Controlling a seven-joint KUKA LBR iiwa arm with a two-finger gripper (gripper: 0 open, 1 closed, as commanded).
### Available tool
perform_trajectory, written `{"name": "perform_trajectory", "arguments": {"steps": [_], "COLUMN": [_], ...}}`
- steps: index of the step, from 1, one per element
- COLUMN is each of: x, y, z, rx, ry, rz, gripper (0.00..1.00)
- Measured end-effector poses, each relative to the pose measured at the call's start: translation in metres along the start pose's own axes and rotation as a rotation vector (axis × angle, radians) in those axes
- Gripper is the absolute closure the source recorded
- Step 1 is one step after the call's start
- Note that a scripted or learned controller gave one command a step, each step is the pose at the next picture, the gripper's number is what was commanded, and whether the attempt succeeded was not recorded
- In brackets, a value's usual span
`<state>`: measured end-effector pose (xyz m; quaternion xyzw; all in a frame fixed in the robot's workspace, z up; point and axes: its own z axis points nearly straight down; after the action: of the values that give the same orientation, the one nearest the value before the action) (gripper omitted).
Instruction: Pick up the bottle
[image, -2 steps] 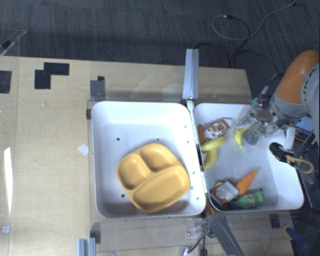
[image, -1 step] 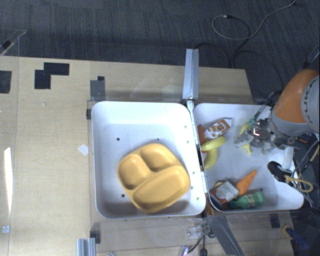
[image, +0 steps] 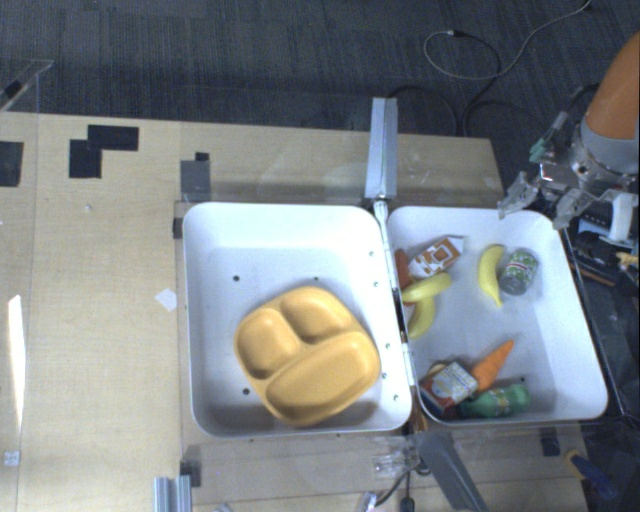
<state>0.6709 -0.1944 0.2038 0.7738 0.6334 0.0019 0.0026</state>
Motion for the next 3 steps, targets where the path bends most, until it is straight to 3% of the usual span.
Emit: {"name": "perform_trajectory", "arguments": {"steps": [1, 2, 3], "x": [-0.02, -0.005, -0.018], "y": [-0.073, -0.132, -0.089], "z": [0.082, 0.115, 0.054], "rx": [0.006, -0.005, 0.004], "ry": [0.0, 0.001, 0.0], "rz": [0.108, 0.266, 0.366], "gripper": [0.0, 0.0, 0.0]}}
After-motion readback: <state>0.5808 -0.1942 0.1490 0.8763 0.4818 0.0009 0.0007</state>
